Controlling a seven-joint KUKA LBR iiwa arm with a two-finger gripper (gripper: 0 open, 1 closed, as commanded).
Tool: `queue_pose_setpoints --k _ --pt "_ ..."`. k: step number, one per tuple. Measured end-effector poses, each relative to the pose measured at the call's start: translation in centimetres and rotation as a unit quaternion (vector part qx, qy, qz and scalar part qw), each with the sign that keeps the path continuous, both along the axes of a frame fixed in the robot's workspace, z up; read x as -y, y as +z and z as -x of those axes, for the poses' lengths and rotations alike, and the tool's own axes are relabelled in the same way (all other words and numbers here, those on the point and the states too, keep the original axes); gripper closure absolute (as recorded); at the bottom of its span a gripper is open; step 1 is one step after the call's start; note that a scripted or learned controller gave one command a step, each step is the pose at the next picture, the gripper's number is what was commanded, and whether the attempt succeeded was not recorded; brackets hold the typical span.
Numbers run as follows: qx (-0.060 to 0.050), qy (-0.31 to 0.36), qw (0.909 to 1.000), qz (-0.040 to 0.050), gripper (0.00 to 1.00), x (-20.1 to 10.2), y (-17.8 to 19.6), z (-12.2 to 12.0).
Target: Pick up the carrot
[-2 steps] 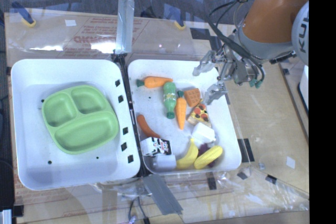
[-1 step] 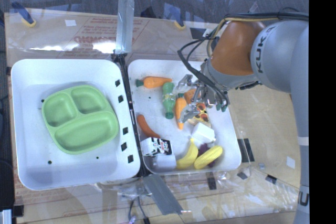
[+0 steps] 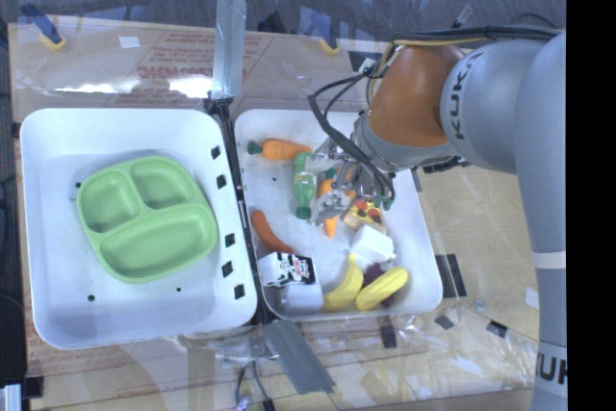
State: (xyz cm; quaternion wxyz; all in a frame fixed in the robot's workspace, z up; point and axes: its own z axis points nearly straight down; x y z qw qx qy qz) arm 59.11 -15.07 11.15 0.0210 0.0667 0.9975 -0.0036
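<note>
two white bins are sitting side by side on the surface. nearer, a banana (image 3: 345, 288) is lying; farther, the end effector (image 3: 337, 197) is hovering amid clutter, grip state untellable. the carrot (image 3: 285, 149) is lying beyond, needing a reach.

Our grey KUKA arm (image 3: 510, 101)

We see its orange band (image 3: 409, 96), black cables (image 3: 337, 96) looping alongside, and white KUKA lettering (image 3: 452, 106).

We are looking at a robotics lab: a grey KUKA arm (image 3: 500, 101) is reaching over two white bins (image 3: 38, 207) taped onto a plastic-sheeted table (image 3: 144, 63), toy food is filling one, and stand legs are standing on grey carpet.
</note>
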Motion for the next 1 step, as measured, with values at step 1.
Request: queue_pose_setpoints --k 1 --pt "0.004 0.005 1.0 0.0005 1.0 -0.25 1.31 -0.31"
